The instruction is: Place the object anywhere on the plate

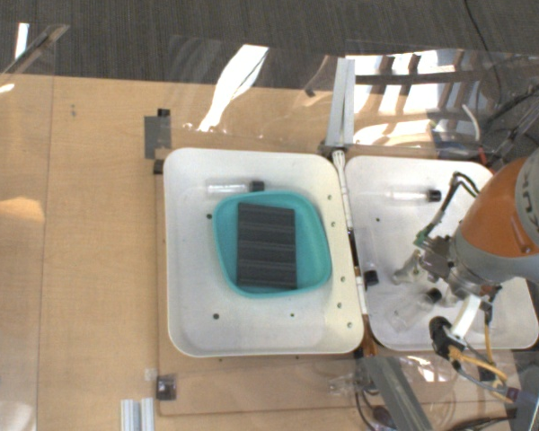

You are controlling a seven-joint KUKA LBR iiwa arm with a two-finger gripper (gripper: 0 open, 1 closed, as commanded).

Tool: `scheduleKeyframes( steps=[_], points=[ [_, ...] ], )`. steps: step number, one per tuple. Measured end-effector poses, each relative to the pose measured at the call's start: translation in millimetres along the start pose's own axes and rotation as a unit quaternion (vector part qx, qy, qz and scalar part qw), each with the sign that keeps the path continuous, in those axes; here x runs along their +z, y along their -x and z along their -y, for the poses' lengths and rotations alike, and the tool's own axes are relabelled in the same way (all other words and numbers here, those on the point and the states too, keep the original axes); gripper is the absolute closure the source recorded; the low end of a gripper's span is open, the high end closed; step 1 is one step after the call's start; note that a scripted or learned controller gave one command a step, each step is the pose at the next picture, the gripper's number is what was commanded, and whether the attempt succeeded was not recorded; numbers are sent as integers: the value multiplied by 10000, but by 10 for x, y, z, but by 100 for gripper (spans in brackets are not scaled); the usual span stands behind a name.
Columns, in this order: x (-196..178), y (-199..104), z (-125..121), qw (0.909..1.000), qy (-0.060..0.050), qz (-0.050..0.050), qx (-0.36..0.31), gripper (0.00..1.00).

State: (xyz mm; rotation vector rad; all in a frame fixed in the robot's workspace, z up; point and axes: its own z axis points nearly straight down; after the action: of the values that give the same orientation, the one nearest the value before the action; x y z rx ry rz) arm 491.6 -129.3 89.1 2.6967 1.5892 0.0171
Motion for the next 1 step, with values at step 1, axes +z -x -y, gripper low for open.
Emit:
scheduleKeyframes(
  steps=[1],
  points=[
    [-120, -8, -30, 10000, 35, -6, -7, 100]
  ],
)
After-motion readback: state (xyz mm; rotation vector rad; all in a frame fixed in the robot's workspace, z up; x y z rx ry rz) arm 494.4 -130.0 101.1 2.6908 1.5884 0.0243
